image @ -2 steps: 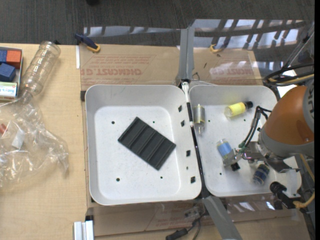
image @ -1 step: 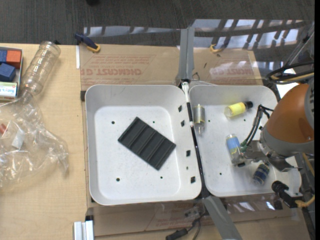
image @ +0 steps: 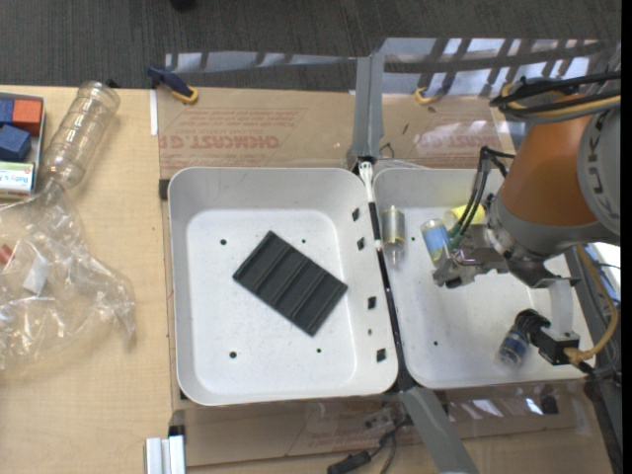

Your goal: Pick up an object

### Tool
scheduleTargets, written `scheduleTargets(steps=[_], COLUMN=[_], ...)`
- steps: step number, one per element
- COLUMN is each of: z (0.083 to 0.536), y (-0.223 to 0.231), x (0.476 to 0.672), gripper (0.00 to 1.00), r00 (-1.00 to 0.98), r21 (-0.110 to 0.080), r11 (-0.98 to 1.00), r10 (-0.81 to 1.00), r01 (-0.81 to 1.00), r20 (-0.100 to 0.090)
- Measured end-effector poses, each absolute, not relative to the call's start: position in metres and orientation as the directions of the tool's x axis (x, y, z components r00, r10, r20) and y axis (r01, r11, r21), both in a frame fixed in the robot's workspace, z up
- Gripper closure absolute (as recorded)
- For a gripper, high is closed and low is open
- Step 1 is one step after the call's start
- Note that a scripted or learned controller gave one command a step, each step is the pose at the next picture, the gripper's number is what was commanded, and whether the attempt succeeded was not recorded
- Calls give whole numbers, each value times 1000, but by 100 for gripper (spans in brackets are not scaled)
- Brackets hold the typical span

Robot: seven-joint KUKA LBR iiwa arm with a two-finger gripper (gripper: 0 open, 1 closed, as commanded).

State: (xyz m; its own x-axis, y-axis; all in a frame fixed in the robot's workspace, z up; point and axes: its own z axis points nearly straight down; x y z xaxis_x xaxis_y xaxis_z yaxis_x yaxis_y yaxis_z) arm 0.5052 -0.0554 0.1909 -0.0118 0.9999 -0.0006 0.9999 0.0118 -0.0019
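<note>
Candidate objects lie in two bins. The right bin [image: 415, 363] holds a small silver cylinder [image: 393, 227] at its 10 o'clock corner and a blue-capped cylindrical item [image: 435, 238] just beside the gripper [image: 452, 270], with a yellow object [image: 464, 215] partly hidden behind the wrist. The left bin [image: 188, 294] holds a ribbed dark grey panel [image: 289, 281] at centre. The step in hand appears to be the approach over the right bin. Whether the claw is wide or narrow cannot be told. The next move calls for centring over one item, then descending.

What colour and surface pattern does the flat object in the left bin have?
Dark grey, almost black, with parallel ridges along its length; the flat object shows best in the camera view.
</note>
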Motion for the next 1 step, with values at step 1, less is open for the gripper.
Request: scheduleTargets(steps=[1], z=[243], y=[-11], x=[543], gripper=[100], r00=[144], r21=[-3], r11=[-144], r10=[990], r01=[990], r20=[-3])
